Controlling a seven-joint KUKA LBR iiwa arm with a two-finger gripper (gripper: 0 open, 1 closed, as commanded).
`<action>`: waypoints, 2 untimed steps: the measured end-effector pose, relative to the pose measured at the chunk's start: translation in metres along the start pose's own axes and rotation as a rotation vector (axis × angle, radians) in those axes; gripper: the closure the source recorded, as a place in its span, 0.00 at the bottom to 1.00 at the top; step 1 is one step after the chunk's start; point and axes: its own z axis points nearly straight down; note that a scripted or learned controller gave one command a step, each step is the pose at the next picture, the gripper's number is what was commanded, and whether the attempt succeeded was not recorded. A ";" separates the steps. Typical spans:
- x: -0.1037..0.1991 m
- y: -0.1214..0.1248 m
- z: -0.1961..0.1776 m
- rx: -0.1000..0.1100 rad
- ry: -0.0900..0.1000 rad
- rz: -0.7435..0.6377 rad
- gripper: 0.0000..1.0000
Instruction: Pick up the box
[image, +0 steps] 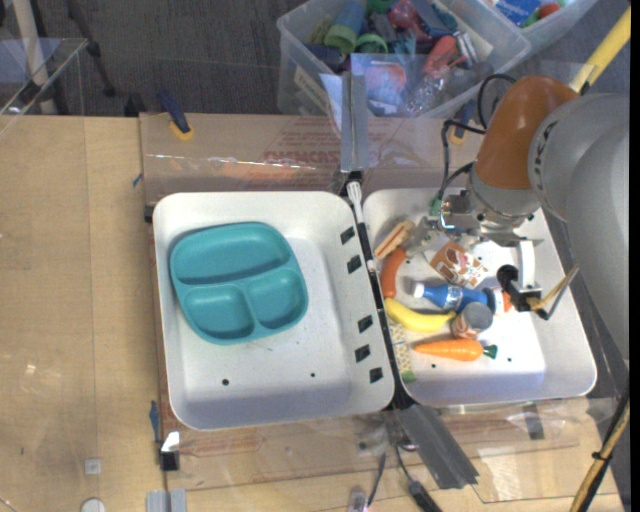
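Grey arm (575, 140) with orange band, reaching in from the right over the far part of the right bin (520, 385). Left bin (250, 400) beside it, bearing a teal divided plate (238, 280) and nothing of the task.

In the right bin, a small heap: yellow banana (420, 318) towards the near left, orange carrot (450, 349) nearer still, blue bottle (450, 296) between banana and box. Box (458, 265), small, brown and white, lying tilted in the middle of the heap, just far of the bottle and close against it.

Gripper (452, 218) poised at the far side of the box, directly above or just beyond it; contact not discernible, and impossible to tell whether spread or closed. Nothing visibly held.

Judged as the approach step, grasp not yet made. Next: come down squarely over the box, straddle its narrow sides clear of the bottle, close, then lift straight up. Crowding by neighbours likely the main hazard.
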 end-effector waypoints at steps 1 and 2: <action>0.000 0.000 0.000 0.000 0.000 0.000 0.00; 0.000 0.000 0.000 0.000 0.000 0.000 0.00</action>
